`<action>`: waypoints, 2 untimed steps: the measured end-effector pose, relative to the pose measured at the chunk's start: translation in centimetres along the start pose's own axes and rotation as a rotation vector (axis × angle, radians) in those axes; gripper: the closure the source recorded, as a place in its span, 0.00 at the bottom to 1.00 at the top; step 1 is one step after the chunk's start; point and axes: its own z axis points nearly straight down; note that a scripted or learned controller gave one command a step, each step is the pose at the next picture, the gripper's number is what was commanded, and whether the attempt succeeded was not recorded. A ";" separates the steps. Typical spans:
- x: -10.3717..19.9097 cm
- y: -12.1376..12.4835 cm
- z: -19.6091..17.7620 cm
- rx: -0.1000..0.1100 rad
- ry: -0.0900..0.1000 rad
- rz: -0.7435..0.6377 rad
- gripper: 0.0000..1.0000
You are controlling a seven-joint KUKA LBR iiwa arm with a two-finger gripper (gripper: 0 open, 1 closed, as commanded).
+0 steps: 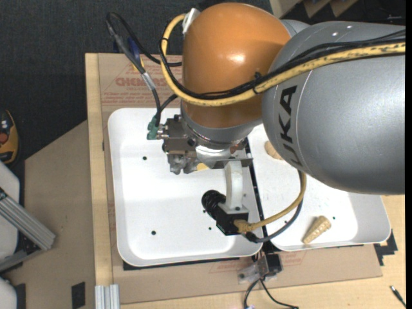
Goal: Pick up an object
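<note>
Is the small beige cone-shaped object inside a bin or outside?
Inside: the small beige cone-shaped object lies on its side on the floor of the right white bin, near the front rim.

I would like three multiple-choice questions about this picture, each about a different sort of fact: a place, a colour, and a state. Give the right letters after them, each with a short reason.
1. Where does the cone-shaped object lie?
A. in the right bin
B. in the left bin
C. on the cardboard sheet

2. What colour is the band above the arm's wrist?
A. blue
B. orange
C. green

3. How is the cone-shaped object?
A. standing upright
B. hanging from the arm
C. lying on its side

Answers: 1 A, it rests near that bin's front edge. 2 B, the rounded band is glossy orange. 3 C, its length lies flat on the bin floor.
</note>
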 end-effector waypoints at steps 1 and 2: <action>-0.1 -0.1 -22.3 -0.028 0.013 -0.004 1.00; 0.0 -0.1 -3.7 0.006 -0.003 0.000 1.00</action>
